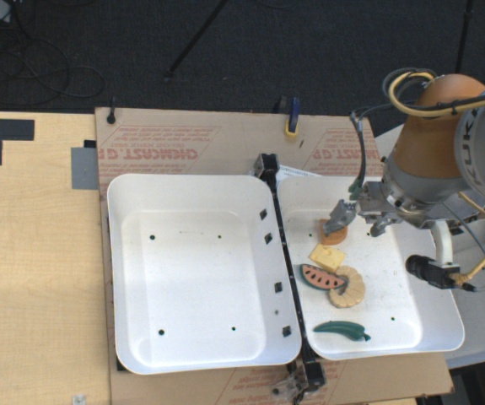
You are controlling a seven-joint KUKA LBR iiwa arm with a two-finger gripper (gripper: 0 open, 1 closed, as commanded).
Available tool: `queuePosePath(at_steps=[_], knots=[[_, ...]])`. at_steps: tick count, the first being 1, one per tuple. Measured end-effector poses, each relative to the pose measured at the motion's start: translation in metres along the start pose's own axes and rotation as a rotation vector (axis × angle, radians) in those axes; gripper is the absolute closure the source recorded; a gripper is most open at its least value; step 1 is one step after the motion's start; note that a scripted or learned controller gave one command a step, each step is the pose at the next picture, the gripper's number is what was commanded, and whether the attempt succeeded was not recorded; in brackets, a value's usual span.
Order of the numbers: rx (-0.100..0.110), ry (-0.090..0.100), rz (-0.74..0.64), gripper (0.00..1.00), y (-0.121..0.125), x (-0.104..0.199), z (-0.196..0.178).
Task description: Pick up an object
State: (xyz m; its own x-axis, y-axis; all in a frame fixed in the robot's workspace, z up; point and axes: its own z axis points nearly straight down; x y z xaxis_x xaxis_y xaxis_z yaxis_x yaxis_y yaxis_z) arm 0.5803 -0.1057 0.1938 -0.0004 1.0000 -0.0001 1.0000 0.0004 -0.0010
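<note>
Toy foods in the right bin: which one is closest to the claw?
The small orange-brown round piece, lying right under the claw. The yellow cheese wedge, watermelon slice, tan round cookie and green pepper lie farther toward the bin's front.

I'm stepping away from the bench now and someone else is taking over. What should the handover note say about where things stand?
Gripper: low over the right bin, right at the orange-brown piece; whether it grips anything cannot be told.
Things, all in the right bin: yellow block, watermelon slice, tan round piece, green pepper nearest the front rim.
Left bin: no toy lies in it.
Done: no object seen lifted.
Left: secure one object and raise it.
</note>
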Motion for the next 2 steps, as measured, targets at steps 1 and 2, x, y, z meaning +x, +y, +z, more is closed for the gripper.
queuePosePath(at_steps=[1, 2], knots=[[0.003, 0.0, 0.0, 0.0, -0.028, 0.02, 0.111], [0.006, 0.002, 0.001, 0.0, -0.067, 0.024, 0.107]])
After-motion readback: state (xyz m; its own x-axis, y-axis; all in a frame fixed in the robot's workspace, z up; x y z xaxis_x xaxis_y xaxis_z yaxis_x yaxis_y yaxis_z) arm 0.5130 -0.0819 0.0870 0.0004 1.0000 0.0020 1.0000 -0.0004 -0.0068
